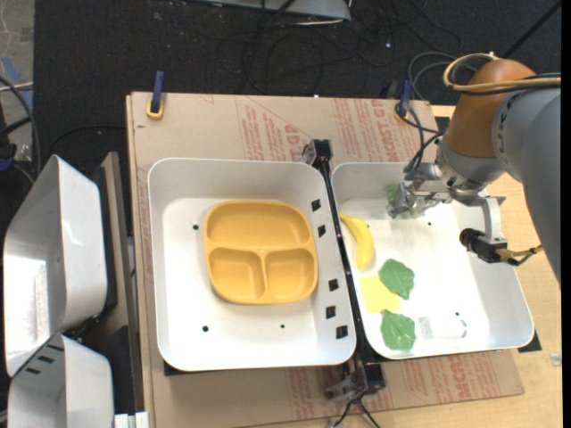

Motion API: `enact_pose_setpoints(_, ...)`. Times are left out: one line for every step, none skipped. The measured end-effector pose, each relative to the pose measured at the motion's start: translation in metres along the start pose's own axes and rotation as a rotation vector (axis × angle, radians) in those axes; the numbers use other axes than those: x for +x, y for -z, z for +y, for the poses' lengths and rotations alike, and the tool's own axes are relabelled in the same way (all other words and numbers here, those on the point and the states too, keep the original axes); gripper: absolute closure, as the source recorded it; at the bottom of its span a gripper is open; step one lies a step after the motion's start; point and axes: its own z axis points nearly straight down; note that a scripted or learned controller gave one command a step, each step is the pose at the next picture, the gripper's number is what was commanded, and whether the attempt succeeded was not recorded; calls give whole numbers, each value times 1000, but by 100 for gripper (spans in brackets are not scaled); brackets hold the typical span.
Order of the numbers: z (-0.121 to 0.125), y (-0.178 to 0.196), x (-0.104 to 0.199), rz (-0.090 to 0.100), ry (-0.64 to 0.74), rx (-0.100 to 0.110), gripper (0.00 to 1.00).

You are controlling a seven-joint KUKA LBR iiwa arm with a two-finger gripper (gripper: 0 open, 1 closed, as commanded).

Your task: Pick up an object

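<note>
Banana lies in the right bin against its left wall, long axis running front to back. Gripper hangs over the bin's far end, so the banana sits to its left and nearer the camera. Whether it is open or closed is hard to tell.

Two white bins are seen side by side on a bench. A yellow tray lies in the left bin. In the right bin a banana, a yellow piece and two green pieces are seen. The gripper is lowered at that bin's far left corner, beside a small green object.
</note>
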Motion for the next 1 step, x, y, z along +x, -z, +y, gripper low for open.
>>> enact_pose_setpoints(8,46,-5,0,1,-3,100)
